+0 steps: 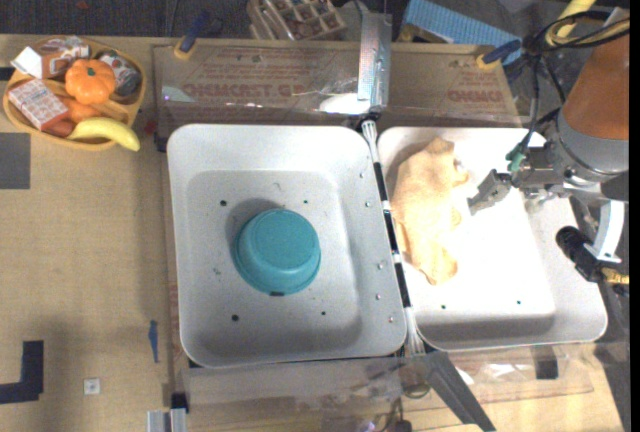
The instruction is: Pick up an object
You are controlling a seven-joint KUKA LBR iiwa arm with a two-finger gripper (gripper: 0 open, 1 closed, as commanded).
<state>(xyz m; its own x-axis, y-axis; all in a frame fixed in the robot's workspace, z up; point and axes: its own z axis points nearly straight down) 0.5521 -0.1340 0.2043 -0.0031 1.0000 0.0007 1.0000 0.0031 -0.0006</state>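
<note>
A pale yellow crumpled cloth [428,205] lies along the left side of the right bin [520,305]. A teal bowl [278,250] sits upside down in the middle of the left bin [200,170]. My gripper [486,194] hangs over the right bin, just right of the cloth's edge and pointing toward it. A small gap separates it from the cloth. Nothing hangs from it. The grey arm with its orange band [600,105] comes in from the right.
A cardboard wall [270,85] stands behind both bins. At the far left of the bench a bowl of toy fruit [75,95] holds an orange pumpkin and a banana. Cables and a black part of the arm [580,255] lie over the right bin's right rim.
</note>
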